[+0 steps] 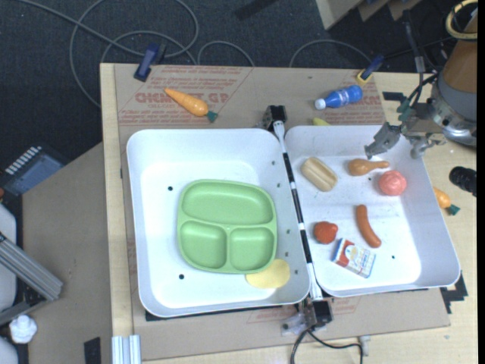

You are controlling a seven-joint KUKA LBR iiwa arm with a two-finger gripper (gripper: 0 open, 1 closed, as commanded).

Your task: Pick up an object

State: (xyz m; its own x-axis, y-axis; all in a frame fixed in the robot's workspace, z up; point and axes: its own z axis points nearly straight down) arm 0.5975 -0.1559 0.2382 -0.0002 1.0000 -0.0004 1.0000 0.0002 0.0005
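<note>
My gripper hangs over the far right corner of the right bin, and its fingers are spread open with nothing between them. Just below it lies an orange drumstick. A pink-red ball sits to the drumstick's right. Further into the bin are a hot dog bun, a sausage, a red tomato and a small red and white carton.
The left bin holds a green divided plate and a yellow piece at its front. On the bench behind the bins lie a carrot and a blue bottle. Another carrot lies outside the right bin's right wall.
</note>
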